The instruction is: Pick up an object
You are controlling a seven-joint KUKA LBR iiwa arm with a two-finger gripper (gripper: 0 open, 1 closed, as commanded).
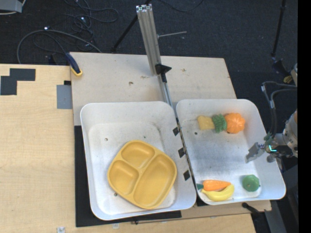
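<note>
From where I stand, the claw sits low at the right rim of the right bin, just inside the wall, and I cannot tell how it is set from this angle. Nothing is visibly held in it.

The pickable things lie along that bin's edges. Near the far wall, an orange ball, a green piece and a yellow piece sit in a touching row. At the near wall, a carrot rests against a banana, both close to the front left corner. A green ball lies in the near right corner, near the claw and below it in the view. The middle of this bin's floor is bare and scuffed grey, so there is open room there.

The left bin carries a yellow divided plate, which fills most of its near half and nearly reaches the front rim. Both bins touch along a shared wall on the tabletop, behind which a metal post rises.
</note>
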